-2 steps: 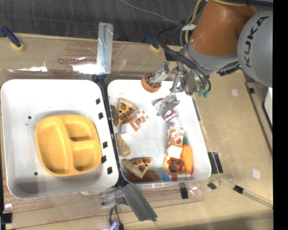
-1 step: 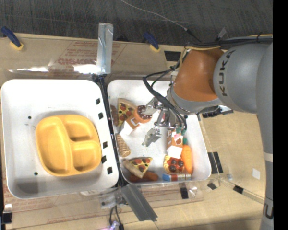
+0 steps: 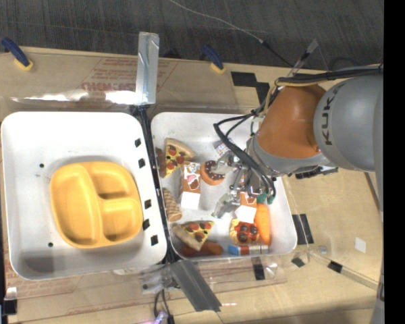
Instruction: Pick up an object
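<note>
The grey arm [image 3: 347, 123] bore the letters "KUK". Its end effector [image 3: 237, 193] hung over the right bin [image 3: 189, 121], beside the carrot [image 3: 262, 223]; grip state unclear.

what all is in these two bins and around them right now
white bins: 2, white, side by side on the bench
divided plate: 1, yellow, in the left bin
pizza slices: 2, tan with red toppings, right bin, one near the top left, the other near the bottom
carrot: 1, orange, right bin, lower right
small toy foods: several, mixed colours, middle of the right bin, too small to name
clamps: 2, blue, on the bench's far edge
cardboard sheet: 1, brown, under the bins
arm: 1, grey with an orange band, reaching over the right bin
gripper: 1, metal, low among the toy foods
</note>
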Tool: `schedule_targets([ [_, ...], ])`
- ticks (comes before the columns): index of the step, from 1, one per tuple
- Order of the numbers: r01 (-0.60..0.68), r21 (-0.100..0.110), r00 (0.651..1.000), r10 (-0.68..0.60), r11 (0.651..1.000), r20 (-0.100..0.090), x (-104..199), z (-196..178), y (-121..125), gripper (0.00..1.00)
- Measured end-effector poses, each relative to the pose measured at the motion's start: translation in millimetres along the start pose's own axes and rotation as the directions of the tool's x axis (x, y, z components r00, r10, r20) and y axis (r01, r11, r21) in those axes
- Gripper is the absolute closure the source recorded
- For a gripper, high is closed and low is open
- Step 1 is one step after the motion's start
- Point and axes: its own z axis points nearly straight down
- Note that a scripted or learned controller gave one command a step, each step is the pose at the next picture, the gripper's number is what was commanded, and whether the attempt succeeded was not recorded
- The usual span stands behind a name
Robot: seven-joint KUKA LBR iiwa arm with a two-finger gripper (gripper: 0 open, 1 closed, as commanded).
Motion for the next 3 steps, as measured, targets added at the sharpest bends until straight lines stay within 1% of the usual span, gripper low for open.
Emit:
schedule_targets([
  [1,-0.098,0.004,0.995,0.098,0.995,-0.001,-19,25,56,0.00],
  [2,-0.088,0.004,0.996,0.088,0.996,0.008,-22,13,57,1.00],
  [3,-0.396,0.000,0.918,0.396,0.918,0.005,-70,-90,46,1.00],
])
